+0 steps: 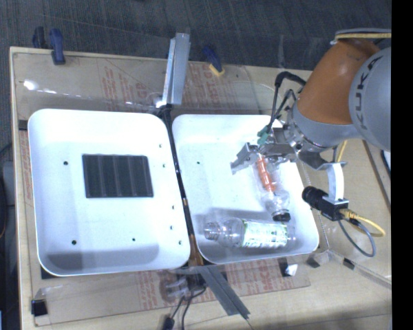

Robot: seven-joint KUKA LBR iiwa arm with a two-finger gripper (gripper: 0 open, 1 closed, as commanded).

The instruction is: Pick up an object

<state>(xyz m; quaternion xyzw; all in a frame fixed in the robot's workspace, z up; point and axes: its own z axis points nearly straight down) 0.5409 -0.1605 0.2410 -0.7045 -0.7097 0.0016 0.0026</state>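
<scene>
My gripper (246,155) hangs over the upper middle of the right bin (206,184), reaching in from the right. Just below it lies a small clear bottle (268,183) with an orange part inside and a black cap at its near end; its top end lies right at the gripper, and contact cannot be judged. A larger clear plastic bottle (251,234) with a green-and-white label lies on its side along the front wall of the right bin. A dark ribbed rectangular block (117,175) rests flat in the left bin (55,239).
The divide between the two bins runs down the middle (177,184). A grey metal bar (176,67) stands behind the bins. Blue clamps (56,44) hold the board's back edge.
</scene>
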